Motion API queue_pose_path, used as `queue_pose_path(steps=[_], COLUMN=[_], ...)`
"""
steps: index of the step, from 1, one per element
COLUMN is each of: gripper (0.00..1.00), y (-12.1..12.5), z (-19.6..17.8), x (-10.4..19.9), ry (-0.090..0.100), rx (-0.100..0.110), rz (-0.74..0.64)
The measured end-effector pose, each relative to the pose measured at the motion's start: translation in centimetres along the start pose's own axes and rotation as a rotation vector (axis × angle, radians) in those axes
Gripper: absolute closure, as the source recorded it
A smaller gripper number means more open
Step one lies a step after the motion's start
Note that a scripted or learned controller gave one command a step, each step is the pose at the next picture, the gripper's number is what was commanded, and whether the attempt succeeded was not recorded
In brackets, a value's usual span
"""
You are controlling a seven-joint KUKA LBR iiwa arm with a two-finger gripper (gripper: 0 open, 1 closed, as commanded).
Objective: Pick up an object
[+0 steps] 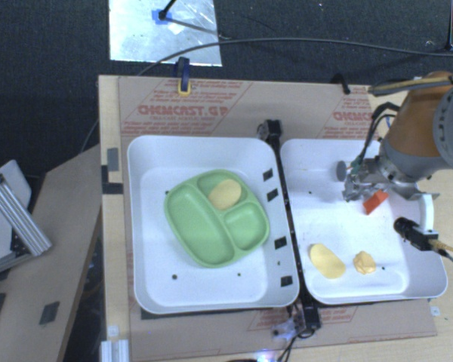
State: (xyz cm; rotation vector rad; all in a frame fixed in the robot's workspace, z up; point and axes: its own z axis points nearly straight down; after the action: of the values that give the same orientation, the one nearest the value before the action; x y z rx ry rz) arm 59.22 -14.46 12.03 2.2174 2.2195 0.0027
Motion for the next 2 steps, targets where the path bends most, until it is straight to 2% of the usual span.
queue_pose_path(steps=[2], gripper=[1.00], y=[1.5], z=[-9.8], x=[0.8], ry=[0.000], rx=[-0.003], rz=[-0.005])
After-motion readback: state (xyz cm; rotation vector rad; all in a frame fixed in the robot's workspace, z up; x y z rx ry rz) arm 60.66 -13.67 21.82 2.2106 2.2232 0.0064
